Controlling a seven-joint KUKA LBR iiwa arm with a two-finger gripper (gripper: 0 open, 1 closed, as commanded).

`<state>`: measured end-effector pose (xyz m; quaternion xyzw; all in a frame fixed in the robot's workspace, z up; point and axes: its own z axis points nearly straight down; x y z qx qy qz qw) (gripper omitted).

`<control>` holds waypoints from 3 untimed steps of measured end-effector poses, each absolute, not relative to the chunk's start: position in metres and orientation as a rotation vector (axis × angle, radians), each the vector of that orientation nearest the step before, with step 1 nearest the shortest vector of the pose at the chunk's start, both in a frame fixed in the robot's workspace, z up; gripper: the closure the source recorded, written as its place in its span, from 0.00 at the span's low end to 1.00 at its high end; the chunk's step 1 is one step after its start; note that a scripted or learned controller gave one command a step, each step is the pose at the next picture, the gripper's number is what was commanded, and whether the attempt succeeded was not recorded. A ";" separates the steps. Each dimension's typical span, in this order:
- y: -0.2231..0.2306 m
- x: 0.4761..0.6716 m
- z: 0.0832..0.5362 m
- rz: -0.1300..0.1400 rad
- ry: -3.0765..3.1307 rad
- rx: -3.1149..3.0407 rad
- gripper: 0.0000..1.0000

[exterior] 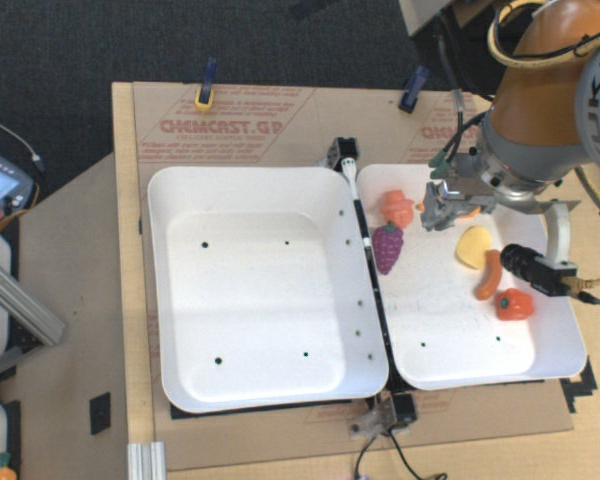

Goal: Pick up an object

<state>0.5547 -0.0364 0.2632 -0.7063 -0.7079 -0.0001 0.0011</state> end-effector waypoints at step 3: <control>-0.025 0.483 0.264 0.008 -2.210 -2.228 1.00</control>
